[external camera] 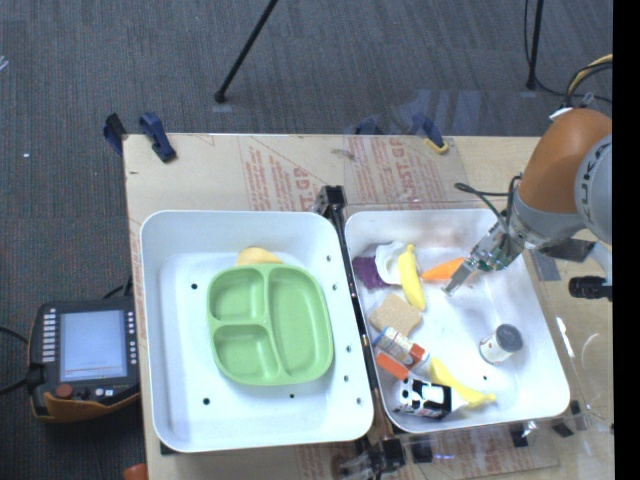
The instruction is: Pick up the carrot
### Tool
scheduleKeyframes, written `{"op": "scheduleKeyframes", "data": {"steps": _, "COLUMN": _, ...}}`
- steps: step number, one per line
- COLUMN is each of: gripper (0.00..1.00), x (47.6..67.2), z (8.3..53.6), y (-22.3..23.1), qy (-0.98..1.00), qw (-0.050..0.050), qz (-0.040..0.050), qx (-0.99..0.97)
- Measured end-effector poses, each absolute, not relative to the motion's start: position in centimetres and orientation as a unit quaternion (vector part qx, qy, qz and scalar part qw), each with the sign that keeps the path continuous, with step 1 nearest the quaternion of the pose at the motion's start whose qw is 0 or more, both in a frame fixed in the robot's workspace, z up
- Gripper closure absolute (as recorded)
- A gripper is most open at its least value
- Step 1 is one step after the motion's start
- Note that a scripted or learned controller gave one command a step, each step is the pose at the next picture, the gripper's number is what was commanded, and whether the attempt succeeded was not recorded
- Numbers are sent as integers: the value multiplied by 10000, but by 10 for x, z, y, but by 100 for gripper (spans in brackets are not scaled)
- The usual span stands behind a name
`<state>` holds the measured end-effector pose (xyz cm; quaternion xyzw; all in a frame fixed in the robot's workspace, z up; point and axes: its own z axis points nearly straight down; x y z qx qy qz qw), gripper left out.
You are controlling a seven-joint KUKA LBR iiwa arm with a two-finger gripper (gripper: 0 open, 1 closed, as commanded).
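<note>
Orange, tapered and small, the plastic carrot [441, 269] lies on the floor of the right-hand white bin [530, 313], towards its far side, just right of the upright yellow banana-shaped toy [409, 277] and a purple piece [367, 269].

We note the two-finger gripper [456, 284] low in that bin, its tip at the carrot's right end. Touching or just beside: we cannot tell. Nor can we tell how far the jaws stand apart, or whether anything sits between them; they are too small and dark at this slant.

Carrot looks flat on the bin floor, not lifted. We judge the approach done and the grasp and lift left to do.

Also in the right bin: tan toast-like slice [395, 316], grey-capped cylinder [501, 342], second yellow piece [460, 386] near the front. Left white bin [170, 368] holds a green divided plate [270, 324].
</note>
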<state>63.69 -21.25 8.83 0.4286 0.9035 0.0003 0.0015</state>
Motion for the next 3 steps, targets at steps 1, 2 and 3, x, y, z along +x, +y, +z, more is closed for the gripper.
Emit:
{"op": "scheduleKeyframes", "data": {"steps": 1, "gripper": 0, "x": 643, "z": 88, "y": -164, "qy": 9016, "qw": -2, "qz": 9, "qx": 4325}}
{"op": "scheduleKeyframes", "data": {"steps": 2, "gripper": 100, "x": 645, "z": 99, "y": -163, "qy": 9034, "qw": 12, "qz": 3, "qx": 4287}}
{"op": "scheduleKeyframes", "data": {"steps": 3, "gripper": 100, "x": 607, "z": 191, "y": -50, "qy": 8762, "qw": 26, "qz": 29, "qx": 4820}}
